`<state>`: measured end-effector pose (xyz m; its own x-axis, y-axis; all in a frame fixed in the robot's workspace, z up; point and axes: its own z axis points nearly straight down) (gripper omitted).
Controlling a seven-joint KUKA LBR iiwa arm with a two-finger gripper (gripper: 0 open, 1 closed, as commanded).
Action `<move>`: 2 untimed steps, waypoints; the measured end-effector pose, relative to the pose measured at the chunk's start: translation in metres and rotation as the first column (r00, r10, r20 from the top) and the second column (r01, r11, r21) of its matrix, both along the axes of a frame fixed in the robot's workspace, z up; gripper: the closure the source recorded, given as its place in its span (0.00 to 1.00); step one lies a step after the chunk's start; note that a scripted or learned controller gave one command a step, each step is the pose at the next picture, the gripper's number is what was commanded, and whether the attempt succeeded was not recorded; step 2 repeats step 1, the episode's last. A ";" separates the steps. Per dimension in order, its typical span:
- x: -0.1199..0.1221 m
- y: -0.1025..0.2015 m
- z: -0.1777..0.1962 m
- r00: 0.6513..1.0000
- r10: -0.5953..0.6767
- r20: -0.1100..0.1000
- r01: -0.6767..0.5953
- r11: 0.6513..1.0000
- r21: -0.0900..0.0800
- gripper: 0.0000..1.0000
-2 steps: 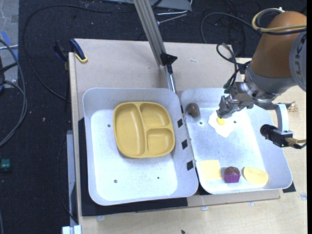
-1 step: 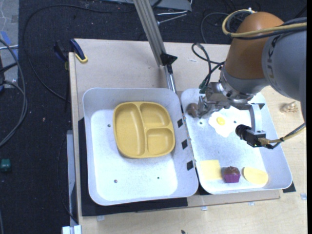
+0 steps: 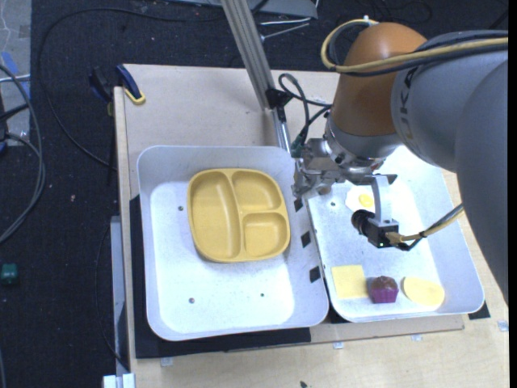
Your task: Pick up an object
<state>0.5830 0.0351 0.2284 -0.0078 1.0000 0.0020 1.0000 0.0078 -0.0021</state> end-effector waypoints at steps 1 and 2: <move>0.009 0.064 -0.002 1.000 0.002 0.004 -0.002 1.000 0.000 1.00; 0.009 0.064 -0.002 1.000 0.002 0.004 -0.002 1.000 0.000 1.00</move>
